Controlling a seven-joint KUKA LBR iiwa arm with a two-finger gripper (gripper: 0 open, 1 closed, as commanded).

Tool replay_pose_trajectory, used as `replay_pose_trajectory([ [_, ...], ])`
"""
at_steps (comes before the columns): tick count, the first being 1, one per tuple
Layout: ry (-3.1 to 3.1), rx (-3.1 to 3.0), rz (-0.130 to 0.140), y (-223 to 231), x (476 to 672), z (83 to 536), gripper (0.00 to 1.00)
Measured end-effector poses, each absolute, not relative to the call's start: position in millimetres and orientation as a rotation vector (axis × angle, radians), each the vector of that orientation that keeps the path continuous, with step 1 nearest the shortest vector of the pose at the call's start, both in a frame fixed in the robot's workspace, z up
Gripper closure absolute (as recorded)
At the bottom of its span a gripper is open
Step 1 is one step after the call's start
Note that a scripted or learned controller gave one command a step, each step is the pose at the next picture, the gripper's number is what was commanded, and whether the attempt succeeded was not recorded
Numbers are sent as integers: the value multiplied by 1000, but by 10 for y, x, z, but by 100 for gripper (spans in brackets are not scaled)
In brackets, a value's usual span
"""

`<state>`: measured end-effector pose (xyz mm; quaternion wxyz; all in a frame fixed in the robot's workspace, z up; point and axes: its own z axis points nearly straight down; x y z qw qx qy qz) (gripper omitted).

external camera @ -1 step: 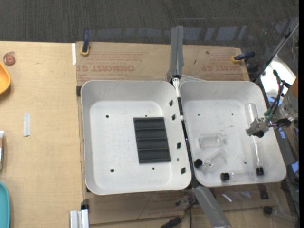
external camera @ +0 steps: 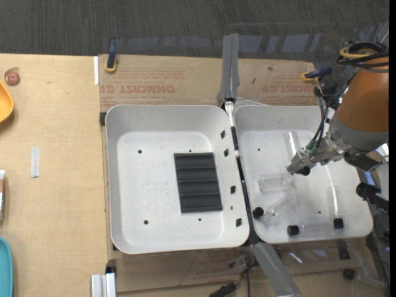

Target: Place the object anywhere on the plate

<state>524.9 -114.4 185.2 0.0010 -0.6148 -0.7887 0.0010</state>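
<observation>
Listing left to right: left bin (external camera: 145,187), dark ribbed plate (external camera: 198,182) at centre; right bin (external camera: 263,138), faint clear plastic pieces (external camera: 273,184), presumably the object; gripper (external camera: 301,167) low among them, opening not discernible. Advised: grasp one piece squarely, lift high, lower onto plate.

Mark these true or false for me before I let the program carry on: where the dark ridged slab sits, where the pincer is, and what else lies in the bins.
1. The dark ridged slab lies in the left bin. True.
2. The pincer is over the left bin. False: it is over the right bin.
3. The arm's orange band is near the view's right edge. True.
4. The slab leans against the bin wall. False: it lies flat near the bin's middle.
5. Clear, see-through items lie in the right bin. True.
</observation>
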Motion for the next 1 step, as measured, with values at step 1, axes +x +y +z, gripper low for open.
replay_pose_trajectory([
  [1, -2374, -2056, 4, -497, 5555, 1904, 100],
])
